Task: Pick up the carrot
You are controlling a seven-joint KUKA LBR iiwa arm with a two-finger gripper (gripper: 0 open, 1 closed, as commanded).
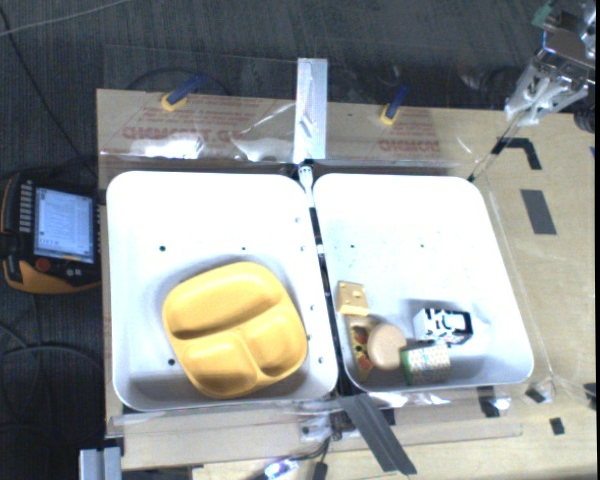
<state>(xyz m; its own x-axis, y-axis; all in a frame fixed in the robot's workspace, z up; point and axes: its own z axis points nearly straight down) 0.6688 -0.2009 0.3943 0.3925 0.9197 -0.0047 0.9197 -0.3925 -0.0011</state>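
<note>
The right bin (480, 208) is bare white across its upper half and its right side, with open room there from rim to rim. Its load is crowded into the lower left corner, tight against the wall shared with the left bin (130, 218). In the left bin a yellow divided tray (235, 326) fills the lower middle, with free floor above it and to its left.

The tool (552, 80) hangs at the upper right of the frame, outside both bins and above the desk (555, 268) past the right bin's far right corner. It is too small and blurred to tell whether it is released or clenched.

A small reddish-orange piece, seemingly the carrot (359, 344), lies in that crowded corner, pressed to the dividing wall, below a tan block (351, 297) and touching a round beige item (386, 346). A green can (426, 361) and a black-and-white object (444, 323) sit just to its right. The carrot is well apart from the tool, diagonally down and left across the bin
</note>
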